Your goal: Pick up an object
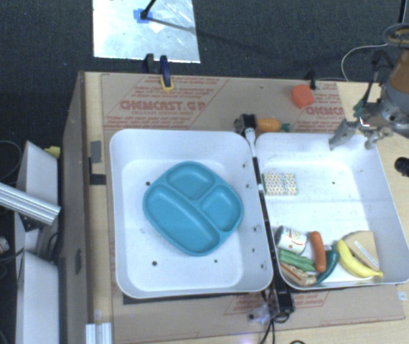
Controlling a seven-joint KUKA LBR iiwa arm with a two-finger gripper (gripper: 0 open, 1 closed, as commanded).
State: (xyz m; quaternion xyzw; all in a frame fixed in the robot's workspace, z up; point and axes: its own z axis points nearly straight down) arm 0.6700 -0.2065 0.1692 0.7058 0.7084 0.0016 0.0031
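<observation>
Open claw [354, 137] above right bin [377, 185] rim.

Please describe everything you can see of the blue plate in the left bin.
The blue plate is a light blue, rounded-rectangle tray with three compartments: one long one along its lower left side and two smaller ones on the upper right. It looks like smooth plastic. It lies flat, turned at a slant, near the middle of the left bin, resting on the bin's white floor. Nothing lies in its compartments and nothing else touches it. The gripper is far away, above the right bin's far edge.
</observation>
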